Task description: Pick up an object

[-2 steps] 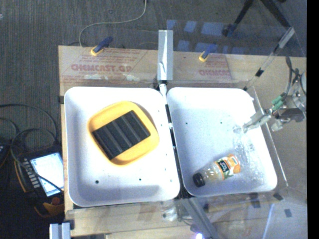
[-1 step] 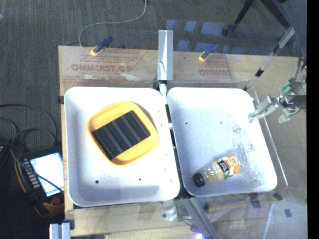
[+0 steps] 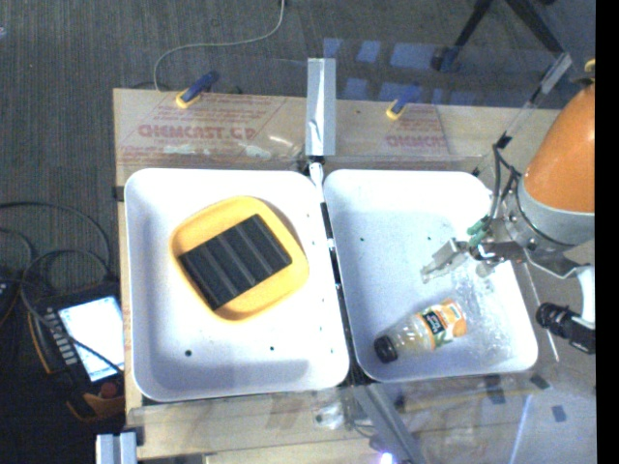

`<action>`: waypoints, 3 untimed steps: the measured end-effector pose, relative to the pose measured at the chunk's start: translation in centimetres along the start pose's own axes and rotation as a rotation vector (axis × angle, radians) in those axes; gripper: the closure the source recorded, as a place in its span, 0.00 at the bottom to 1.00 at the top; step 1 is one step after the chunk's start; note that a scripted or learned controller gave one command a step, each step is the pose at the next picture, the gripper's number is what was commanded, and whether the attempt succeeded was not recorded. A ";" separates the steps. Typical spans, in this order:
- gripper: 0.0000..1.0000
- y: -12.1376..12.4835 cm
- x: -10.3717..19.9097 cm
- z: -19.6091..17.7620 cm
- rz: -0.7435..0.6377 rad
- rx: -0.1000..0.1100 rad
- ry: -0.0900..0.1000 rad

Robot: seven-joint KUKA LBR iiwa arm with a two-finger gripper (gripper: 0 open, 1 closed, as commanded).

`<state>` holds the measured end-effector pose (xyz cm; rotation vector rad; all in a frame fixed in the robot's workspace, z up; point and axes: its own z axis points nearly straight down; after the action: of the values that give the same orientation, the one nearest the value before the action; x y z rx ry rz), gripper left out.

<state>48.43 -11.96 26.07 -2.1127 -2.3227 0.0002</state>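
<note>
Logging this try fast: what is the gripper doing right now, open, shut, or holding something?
Gripper: over the right bin, above the juice bottle; nothing visibly held, and open or shut cannot be told.

Faint red lettering on the board, little else legible

The tan cardboard sheet [image 3: 193, 129] behind the bins bears washed-out red print, mirrored or too faded to read; the small clear juice bottle [image 3: 426, 330] carries an orange label whose words are too small to make out.
</note>
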 end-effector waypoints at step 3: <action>1.00 0.1 -6.7 15.9 0.202 -0.015 0.009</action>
<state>49.16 -18.64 10.16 -2.3393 -2.0997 -0.0267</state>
